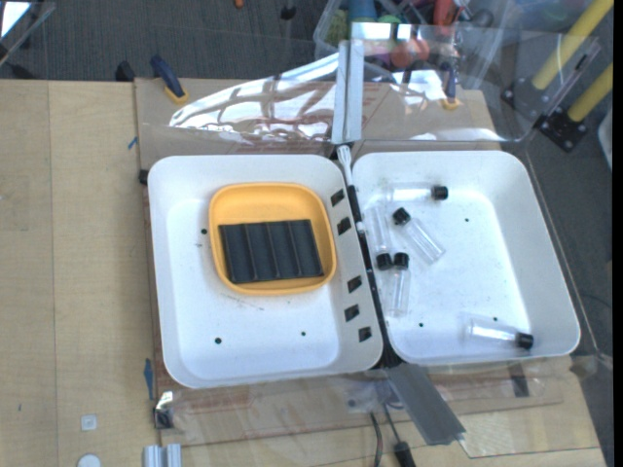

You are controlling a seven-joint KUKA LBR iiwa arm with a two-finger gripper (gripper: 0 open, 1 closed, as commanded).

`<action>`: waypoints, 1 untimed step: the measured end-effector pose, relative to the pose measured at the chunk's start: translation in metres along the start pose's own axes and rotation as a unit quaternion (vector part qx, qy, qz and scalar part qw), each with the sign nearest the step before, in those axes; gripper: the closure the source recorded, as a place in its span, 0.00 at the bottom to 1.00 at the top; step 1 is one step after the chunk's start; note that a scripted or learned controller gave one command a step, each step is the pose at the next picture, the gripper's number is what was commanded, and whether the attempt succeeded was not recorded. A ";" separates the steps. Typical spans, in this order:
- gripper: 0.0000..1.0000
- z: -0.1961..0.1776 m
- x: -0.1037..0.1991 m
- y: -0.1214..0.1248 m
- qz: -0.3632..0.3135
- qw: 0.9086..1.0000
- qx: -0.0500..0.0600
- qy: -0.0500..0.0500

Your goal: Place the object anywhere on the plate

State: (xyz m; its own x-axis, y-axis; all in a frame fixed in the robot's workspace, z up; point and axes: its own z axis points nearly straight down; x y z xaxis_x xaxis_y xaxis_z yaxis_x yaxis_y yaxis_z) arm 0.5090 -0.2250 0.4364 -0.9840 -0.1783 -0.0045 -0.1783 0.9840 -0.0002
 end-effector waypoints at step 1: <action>1.00 0.000 -0.071 -0.011 -0.047 0.999 0.001 -0.002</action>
